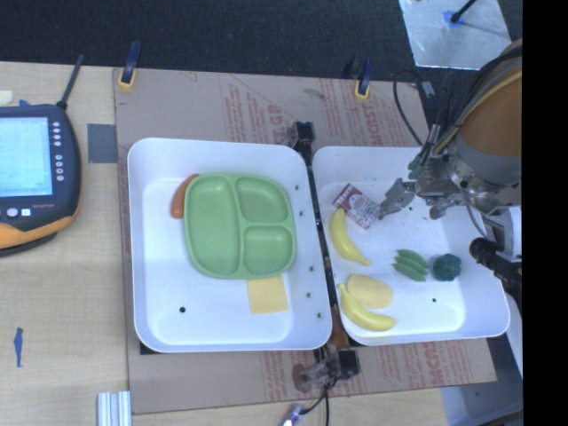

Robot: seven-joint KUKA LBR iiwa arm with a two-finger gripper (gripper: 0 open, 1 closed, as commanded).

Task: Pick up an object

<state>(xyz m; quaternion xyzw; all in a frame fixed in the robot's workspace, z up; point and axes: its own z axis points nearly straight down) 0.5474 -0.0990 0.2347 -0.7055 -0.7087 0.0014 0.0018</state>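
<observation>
- Gripper (390,204): finger state cannot be determined; tip near small wrapped packet (361,209).
- Risk: the light packet may slide toward adjacent banana (346,238), causing a failed grasp.

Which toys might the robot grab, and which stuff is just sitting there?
For the job, in the right bin near the gripper:
packet
upper banana
lower banana
yellow lemon piece
green pods
dark green ball

Just lying about:
green divided plate
yellow square
orange sausage
tablet
</observation>
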